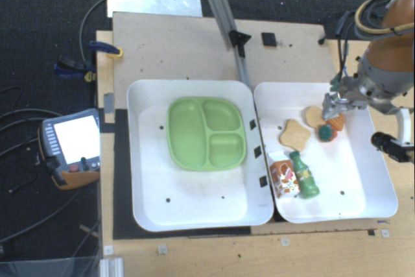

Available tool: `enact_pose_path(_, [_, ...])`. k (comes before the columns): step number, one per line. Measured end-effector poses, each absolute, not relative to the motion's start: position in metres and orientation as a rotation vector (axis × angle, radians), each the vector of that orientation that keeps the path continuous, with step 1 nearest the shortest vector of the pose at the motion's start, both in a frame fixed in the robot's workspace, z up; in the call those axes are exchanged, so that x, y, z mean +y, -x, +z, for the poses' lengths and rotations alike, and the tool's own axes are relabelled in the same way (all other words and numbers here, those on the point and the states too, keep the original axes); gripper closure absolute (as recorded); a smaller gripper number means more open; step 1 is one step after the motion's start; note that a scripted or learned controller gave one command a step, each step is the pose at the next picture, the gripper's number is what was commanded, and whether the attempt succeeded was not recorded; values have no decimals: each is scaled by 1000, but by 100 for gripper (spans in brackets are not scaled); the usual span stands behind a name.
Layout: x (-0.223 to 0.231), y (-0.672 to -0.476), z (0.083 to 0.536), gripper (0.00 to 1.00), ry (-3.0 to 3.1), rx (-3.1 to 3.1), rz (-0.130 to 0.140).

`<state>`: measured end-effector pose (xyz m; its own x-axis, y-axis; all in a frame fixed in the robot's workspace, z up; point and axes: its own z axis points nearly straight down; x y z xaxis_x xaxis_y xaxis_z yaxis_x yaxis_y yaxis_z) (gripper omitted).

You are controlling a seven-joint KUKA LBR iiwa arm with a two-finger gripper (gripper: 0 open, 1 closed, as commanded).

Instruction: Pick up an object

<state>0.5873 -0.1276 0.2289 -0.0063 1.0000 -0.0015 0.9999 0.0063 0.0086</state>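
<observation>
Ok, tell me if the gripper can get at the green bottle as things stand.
Probably yes. The green bottle lies uncovered in the right bin, below the gripper; the snack packet sits against its left side, which could crowd a grasp.

arm (389,42) cut off at right edge; toy carrot (336,122) partly hidden beneath gripper (336,107), finger state unreadable
</observation>
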Motion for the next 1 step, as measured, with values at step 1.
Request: enact_pose_path(1, [-128, -589, 283, 100, -2209, 2224, 7])
